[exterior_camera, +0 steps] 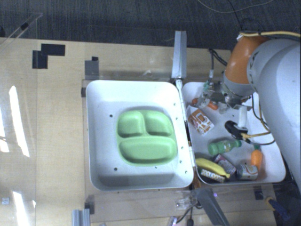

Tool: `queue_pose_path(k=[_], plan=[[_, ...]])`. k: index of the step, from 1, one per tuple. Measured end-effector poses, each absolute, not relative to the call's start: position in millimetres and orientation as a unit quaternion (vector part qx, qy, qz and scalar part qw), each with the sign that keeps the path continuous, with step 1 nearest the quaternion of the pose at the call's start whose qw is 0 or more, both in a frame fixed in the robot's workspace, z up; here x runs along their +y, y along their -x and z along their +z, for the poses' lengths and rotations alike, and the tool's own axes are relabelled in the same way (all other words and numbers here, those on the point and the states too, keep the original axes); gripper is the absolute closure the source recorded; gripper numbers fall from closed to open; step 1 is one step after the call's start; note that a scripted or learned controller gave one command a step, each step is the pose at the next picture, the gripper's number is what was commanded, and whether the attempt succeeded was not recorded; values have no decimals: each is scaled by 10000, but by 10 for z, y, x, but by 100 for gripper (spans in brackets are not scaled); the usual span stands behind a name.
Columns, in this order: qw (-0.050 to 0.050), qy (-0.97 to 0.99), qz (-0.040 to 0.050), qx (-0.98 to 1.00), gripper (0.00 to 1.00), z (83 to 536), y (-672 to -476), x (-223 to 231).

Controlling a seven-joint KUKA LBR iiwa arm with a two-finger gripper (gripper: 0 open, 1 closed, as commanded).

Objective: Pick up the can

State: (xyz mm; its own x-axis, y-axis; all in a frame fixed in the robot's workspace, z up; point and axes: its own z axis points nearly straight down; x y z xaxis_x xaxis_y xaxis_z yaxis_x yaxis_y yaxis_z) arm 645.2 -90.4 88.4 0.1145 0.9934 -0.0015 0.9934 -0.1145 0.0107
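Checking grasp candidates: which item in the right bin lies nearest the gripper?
The orange-and-white printed packet, just below-left of the gripper. The green plastic bottle, yellow banana and grey metal can lie further toward the bin's near edge.

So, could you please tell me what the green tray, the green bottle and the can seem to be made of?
Green tray: probably moulded plastic, matte, with soft rounded compartments. Green bottle: likely translucent plastic with a pale cap. Can: looks like metal, grey with a dull sheen, though it is too small to be sure.
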Motion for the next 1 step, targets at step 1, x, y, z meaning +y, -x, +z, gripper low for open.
queue_pose_path(k=[1], plan=[[12,-8171,-6,5765,0,870,-6478,-1698]])
